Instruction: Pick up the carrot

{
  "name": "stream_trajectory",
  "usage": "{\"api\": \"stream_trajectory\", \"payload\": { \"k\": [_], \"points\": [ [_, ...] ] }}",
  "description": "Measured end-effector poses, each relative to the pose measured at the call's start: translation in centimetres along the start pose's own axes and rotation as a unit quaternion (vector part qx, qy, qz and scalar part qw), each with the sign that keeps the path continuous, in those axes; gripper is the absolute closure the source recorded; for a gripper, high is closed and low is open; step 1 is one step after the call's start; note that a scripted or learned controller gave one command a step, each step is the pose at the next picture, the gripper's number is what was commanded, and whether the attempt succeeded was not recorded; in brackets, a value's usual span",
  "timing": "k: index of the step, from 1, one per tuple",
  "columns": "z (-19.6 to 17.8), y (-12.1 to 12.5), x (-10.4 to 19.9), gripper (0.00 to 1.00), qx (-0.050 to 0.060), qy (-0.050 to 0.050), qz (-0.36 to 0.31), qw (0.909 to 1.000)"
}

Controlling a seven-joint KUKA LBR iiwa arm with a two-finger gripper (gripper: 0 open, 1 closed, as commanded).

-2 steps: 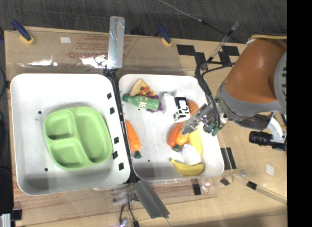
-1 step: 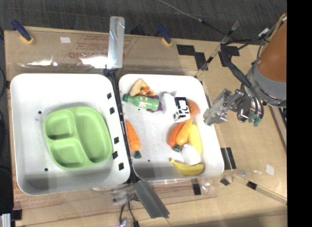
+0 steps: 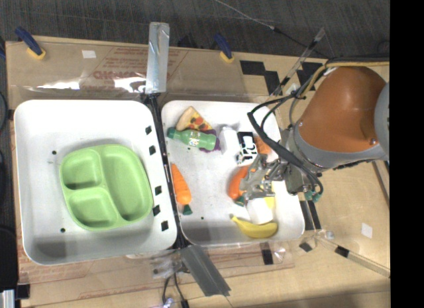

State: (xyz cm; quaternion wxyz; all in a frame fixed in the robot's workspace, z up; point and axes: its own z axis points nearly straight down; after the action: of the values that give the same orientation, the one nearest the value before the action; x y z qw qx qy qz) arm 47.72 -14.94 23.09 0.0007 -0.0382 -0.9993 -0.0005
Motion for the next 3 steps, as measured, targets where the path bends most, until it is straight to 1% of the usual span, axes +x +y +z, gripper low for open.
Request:
{"api": "stream_trajectory", "payload": {
  "k": [1,2,3],
  "points": [
    [-8.4,0.8,0.0,1.00,0.002,-0.004,-0.090,0.9960],
    [-0.5,-0.2,-1.9,1.00,0.000,0.000,-0.313,0.9498],
    [-10.2,1.8,-7.2,1.00,0.003,-0.003,-0.403,0.9154]
  ]
}}
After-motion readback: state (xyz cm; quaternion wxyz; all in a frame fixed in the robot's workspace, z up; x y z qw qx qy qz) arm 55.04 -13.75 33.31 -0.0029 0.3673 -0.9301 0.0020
